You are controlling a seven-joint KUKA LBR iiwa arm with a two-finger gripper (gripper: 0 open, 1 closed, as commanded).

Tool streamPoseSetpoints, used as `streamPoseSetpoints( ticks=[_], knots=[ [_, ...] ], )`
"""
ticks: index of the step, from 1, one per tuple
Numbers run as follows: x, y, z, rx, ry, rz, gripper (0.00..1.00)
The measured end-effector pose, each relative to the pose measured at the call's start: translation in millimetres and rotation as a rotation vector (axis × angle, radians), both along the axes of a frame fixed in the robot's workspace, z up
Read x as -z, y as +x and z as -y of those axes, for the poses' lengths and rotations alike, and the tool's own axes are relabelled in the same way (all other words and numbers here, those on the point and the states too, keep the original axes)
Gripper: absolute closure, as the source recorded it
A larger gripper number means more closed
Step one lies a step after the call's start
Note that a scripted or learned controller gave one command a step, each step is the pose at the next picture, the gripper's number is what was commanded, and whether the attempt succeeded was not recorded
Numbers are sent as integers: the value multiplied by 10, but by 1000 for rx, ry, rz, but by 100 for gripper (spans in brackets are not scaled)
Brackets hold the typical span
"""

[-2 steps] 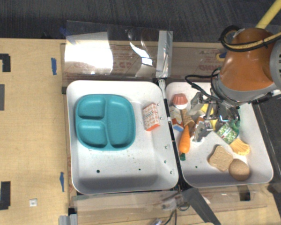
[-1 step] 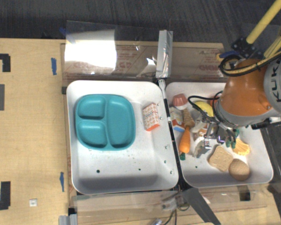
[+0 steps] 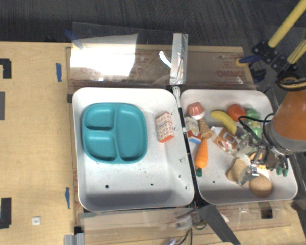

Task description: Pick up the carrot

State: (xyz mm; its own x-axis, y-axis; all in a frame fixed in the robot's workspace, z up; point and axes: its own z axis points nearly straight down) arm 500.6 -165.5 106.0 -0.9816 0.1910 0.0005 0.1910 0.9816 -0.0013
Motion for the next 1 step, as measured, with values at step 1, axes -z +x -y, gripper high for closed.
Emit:
streamPoseSetpoints(
  ticks=[1],
  knots=[
    [-104,29,-39,-7,1,7,100]
  ],
)
